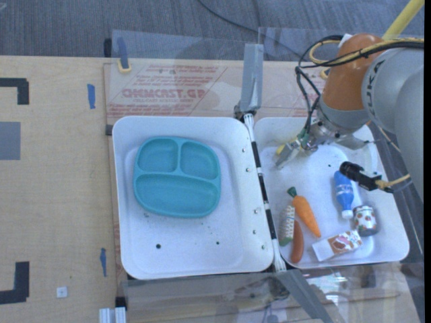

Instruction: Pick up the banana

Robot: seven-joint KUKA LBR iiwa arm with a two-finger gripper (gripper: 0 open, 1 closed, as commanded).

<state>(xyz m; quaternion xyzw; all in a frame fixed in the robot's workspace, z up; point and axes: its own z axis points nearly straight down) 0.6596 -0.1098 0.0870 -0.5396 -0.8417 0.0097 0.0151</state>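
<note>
Although the view is too coarse to be sure, the pale speckled piece against the right bin's [397,247] left wall, just beside the carrot [306,214], is probably the banana [287,224]. The gripper [288,152] hangs well apart from it, near the bin's far left corner; whether its jaws are spread or pressed together cannot be told. I judge the banana light, smooth and rather slippery, best pinched across its middle by the 2 pads.

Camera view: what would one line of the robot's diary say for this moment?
gripper: upper-left area of right bin | carrot, blue bottle: lying in right bin | teal plate: in left bin
</note>
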